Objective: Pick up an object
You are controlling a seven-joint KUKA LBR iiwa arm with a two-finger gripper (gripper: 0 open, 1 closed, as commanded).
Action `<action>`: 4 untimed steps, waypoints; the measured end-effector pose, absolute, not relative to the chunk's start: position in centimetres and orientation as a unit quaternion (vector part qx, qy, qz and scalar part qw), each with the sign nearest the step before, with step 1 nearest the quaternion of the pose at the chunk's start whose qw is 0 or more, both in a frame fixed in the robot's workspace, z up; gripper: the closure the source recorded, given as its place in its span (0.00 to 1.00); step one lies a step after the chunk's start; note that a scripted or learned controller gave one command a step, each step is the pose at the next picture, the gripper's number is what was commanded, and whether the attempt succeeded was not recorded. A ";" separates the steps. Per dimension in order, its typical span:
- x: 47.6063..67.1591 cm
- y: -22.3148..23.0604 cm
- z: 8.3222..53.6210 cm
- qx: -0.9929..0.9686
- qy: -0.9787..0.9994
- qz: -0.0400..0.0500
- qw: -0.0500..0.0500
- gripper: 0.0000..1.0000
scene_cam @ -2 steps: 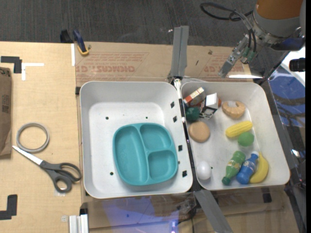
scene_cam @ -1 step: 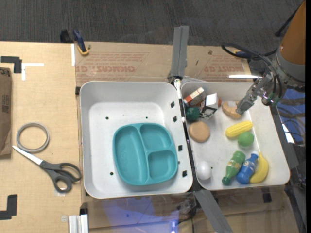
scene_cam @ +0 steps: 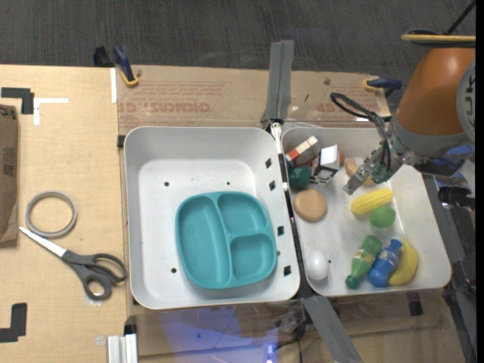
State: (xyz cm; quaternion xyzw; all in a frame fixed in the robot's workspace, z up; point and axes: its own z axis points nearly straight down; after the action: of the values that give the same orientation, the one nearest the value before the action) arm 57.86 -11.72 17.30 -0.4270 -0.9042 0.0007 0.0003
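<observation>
Camera view: gripper (scene_cam: 361, 178) low over right bin (scene_cam: 431, 233), fingers spread, nothing between them. Corn (scene_cam: 372, 200) just below it. No grasp yet; closing and lifting remain.

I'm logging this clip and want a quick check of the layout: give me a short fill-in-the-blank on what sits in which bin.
1. The teal divided tray lies in the ____ bin of the camera view.
2. The corn cob lies touching a ____ ball.
3. On the bench, outside the bins, the scissors lie beside a roll of ____.
4. The gripper hovers over the ____ bin.

Missing words: left; green; tape; right
</observation>
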 end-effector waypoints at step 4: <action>63.9 -22.3 35.0 -0.266 -0.964 0.001 -0.003 1.00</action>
State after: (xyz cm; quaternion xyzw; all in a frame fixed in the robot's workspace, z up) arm 63.92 -22.28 35.02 -0.2662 -0.9639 0.0007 -0.0029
